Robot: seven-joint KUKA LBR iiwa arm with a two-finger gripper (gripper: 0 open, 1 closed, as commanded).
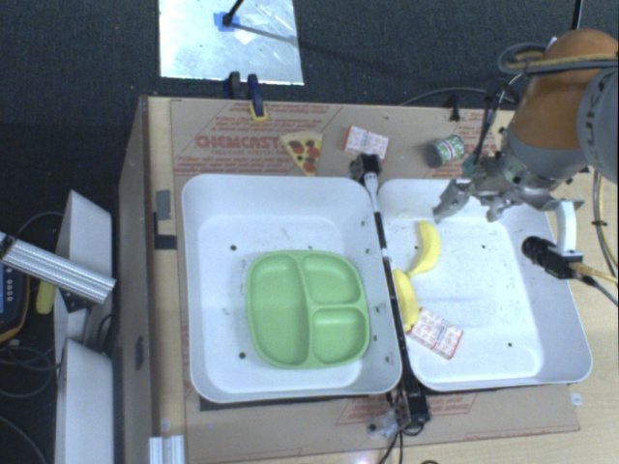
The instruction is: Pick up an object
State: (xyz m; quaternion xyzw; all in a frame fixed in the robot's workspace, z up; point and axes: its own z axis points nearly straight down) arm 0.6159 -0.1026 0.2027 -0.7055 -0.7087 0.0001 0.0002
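My gripper (474, 204) hovers over the far edge of the right bin (542, 356), its two fingers spread open with nothing between them. A yellow banana (426, 247) lies in that bin, just below and left of the gripper. A second yellow piece (406, 301) rests against the bin's left wall. A red and white packet (437, 334) lies near the bin's front left. In the left bin (208, 259) sits a green divided plate (308, 307).
On the cardboard behind the bins lie a pizza slice toy (305, 151), a small red and white packet (366, 141) and a green can (447, 150). A blue clamp (254, 93) grips the board's far edge. The right half of the right bin is bare.
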